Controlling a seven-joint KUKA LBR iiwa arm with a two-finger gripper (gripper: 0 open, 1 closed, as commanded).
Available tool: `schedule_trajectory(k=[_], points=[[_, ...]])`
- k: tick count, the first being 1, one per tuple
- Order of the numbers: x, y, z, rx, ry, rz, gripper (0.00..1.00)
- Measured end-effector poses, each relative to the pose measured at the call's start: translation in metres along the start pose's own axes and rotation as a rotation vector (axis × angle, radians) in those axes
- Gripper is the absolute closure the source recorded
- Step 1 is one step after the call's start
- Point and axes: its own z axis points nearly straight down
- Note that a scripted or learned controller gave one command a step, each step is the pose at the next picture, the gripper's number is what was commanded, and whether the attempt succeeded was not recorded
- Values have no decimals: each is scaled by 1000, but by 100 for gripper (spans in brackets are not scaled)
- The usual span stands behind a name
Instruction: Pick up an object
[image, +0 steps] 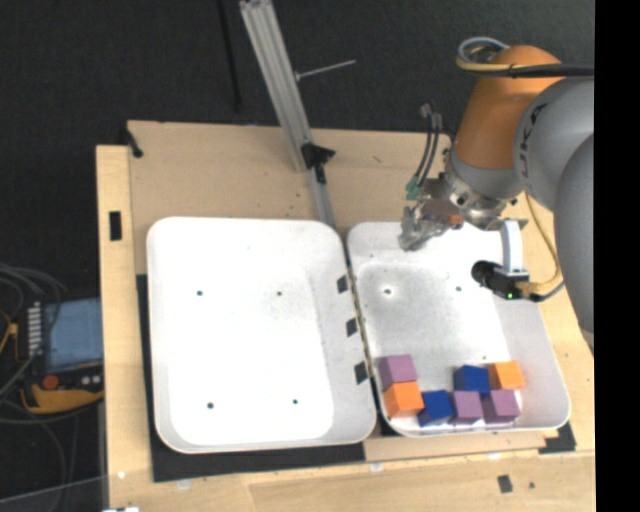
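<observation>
The fingers (415, 236) hang over the far rim of the right bin (440, 300); how far they stand open cannot be told. The coloured blocks (455, 392) huddle well apart at the bin's near edge. The wooden table (220, 170) stands on dark floor.

arm (520, 110): enters from right, bent downward | tool (415, 235): low, pointing down-left, nothing seen between fingers

Two white bins (250, 330); blocks in right bin (450, 300): three purple (399, 369), two orange (404, 398), two blue (472, 379).
</observation>
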Motion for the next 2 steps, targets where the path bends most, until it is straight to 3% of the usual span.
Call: schedule_trajectory(k=[1,2], points=[[-1,1,-39,0,0,-1,100],[50,-14,-30,6,0,-2,100]])
